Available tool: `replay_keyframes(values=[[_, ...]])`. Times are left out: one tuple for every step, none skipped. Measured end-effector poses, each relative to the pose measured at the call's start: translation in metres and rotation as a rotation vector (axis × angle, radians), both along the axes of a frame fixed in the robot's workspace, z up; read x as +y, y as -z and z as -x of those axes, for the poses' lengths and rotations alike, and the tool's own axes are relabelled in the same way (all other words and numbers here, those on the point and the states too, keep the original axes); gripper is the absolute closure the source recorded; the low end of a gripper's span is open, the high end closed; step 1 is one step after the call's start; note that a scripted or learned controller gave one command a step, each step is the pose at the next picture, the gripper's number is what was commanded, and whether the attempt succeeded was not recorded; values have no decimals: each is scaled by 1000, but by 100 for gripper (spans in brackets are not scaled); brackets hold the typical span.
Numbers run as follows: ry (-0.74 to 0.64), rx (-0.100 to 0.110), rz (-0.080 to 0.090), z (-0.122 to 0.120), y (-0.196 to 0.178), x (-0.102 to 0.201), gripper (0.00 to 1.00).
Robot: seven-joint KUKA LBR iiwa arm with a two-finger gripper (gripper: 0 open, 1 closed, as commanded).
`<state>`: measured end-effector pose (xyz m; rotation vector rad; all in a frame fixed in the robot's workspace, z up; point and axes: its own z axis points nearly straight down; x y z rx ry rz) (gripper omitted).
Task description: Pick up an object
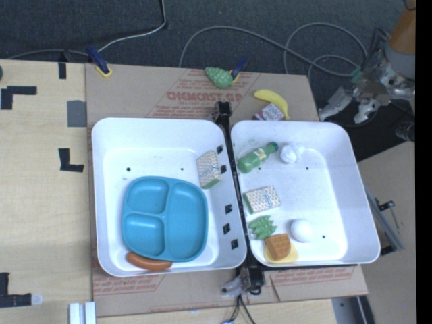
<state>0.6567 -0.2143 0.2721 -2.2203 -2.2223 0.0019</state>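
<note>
1. Dark carpet lies behind a wooden bench point(40, 181), where a sheet of cardboard point(155, 96) carries two shallow white bins side by side.
2. At the upper right, outside both bins, the gripper point(349, 110) hangs off the arm point(398, 52); its fingers look spread apart with nothing between them.
3. Nearest to it, in the right bin point(337, 181), a small white ball point(289, 154) lies below and to the gripper's left, touching the cap end of a green bottle point(256, 158).
4. That bottle lies on its side, long axis slanting, cap toward the upper right and base toward the divider between the bins.
5. Farther down the right bin lie a patterned packet point(262, 199), a green leafy toy point(262, 226), an orange block point(278, 247) and a white egg point(301, 231).
6. Across the divider, the left bin point(115, 140) holds a small carton point(209, 169), a blue sectioned plate point(165, 217) and a sausage point(148, 262) at the plate's lower edge.
7. Beyond the bins, on the cardboard, rest a banana point(273, 100) and a green toy point(219, 77).
</note>
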Motion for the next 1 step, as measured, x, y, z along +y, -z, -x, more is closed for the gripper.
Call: replay_keyframes(values=[[-1, 2, 1, -11, 81, 0, 0]])
